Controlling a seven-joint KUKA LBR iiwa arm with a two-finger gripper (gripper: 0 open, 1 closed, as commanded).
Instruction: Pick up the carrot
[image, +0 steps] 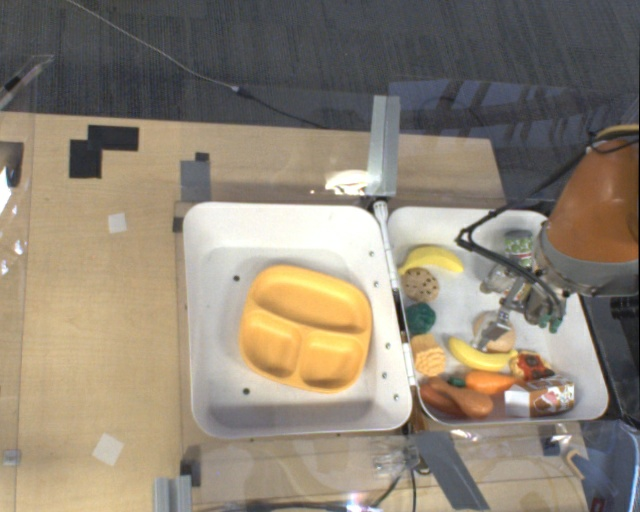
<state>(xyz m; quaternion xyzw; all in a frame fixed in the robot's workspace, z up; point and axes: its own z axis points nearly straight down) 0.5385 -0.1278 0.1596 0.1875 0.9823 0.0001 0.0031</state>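
The carrot (488, 381), orange with a small green end on its left, lies near the front of the right bin (590, 340). It sits between a yellow banana (476, 353) behind it and a brown sausage-shaped item (458, 399) in front. My gripper (495, 326) reaches in from the right and hangs over the middle of the right bin. It is just behind the banana and a short way behind the carrot, next to a beige item (503, 341). Nothing of the carrot is in the gripper.
The right bin also holds a yellow lemon-like piece (432, 259), a cookie (420, 285), a green item (420, 316), a waffle-like piece (428, 357), a can (518, 244) and a ketchup bottle (541, 398). A yellow divided plate (305, 327) lies in the left bin (215, 300).
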